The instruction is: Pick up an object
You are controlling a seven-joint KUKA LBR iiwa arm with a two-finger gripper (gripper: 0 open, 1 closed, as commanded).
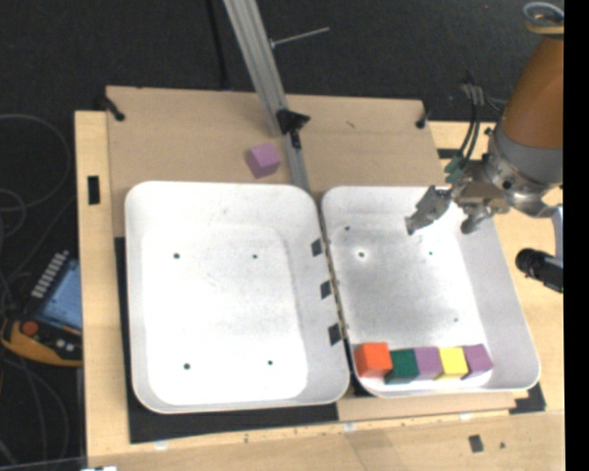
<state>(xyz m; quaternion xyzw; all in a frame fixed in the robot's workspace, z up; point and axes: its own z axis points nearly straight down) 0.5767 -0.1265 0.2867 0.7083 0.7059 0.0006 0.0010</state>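
Below, right bin [491, 292], five blocks [424, 361] along near wall

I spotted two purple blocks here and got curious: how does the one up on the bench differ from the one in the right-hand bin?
The purple block on the bench lies alone on the brown board, outside both bins; the purple block in the bin sits in a row along the right bin's near edge. The bench block stands apart from everything; the bin block sits between a green block and a yellow block. Both are small, purple and cube-like.
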